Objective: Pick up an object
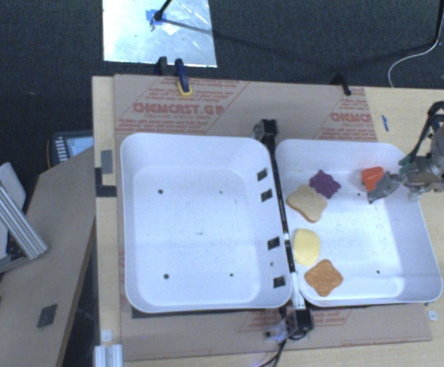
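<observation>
Bins: two shallow white bins side by side, the left bin (141,205) bare inside apart from small dark dots, the right bin (413,243) holding all the loose pieces
Pieces, counted: five in the right bin, one of each kind
Orange block: one small orange block (372,177) at about 1 o'clock in the right bin, just beside the gripper's tip
Purple piece: one purple piece (325,183) at 11 o'clock in the bin, touching or nearly touching the toast slice below it
Toast slice: one tan toast-like slice (306,203) at 9 o'clock in the bin
Yellow piece: one pale yellow rounded piece (306,246) at 7 o'clock, near the divider
Brown piece: one orange-brown cookie-like piece (324,277) at 6 o'clock, just below the yellow one
Gripper: the gripper (382,188) reaches in from 3 o'clock over the right bin's rim, its grey tip just below and beside the orange block; how far its fingers are parted cannot be told, nor whether anything sits between them
In the way: nothing lies over the orange block; the purple piece is near at 9 o'clock of it
Divider: black clips (273,243) along the seam between the bins
Surface: brown printed cardboard (206,102) under the bins on a light wooden bench (69,205)
Room: dark carpet (38,44) behind, a shiny metal sheet (159,21) at 11 o'clock, an aluminium rail (8,212) at 9 o'clock, a white cable (416,52) at 1 o'clock
</observation>
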Available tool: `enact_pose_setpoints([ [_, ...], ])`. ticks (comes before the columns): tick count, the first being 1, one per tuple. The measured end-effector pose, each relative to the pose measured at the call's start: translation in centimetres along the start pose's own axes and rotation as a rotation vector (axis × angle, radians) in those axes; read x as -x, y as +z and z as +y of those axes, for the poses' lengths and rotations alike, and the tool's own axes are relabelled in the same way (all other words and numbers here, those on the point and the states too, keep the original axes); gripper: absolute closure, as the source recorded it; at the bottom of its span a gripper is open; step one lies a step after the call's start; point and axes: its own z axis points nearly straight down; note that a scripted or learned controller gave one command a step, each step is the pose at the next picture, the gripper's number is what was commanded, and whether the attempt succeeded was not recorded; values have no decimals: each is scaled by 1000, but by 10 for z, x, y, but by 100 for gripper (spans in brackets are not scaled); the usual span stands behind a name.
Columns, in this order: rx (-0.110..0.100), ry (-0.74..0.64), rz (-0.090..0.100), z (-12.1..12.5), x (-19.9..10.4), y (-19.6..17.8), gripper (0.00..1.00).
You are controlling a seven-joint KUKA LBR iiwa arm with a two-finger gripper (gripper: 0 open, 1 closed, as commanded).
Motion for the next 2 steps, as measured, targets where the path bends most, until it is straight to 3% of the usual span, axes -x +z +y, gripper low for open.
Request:
enact_pose_setpoints([
  [1, 19, -3, -7, 30, 2, -145, 0],
  [2, 18, -7, -5, 83, -32, -271, 0],
])
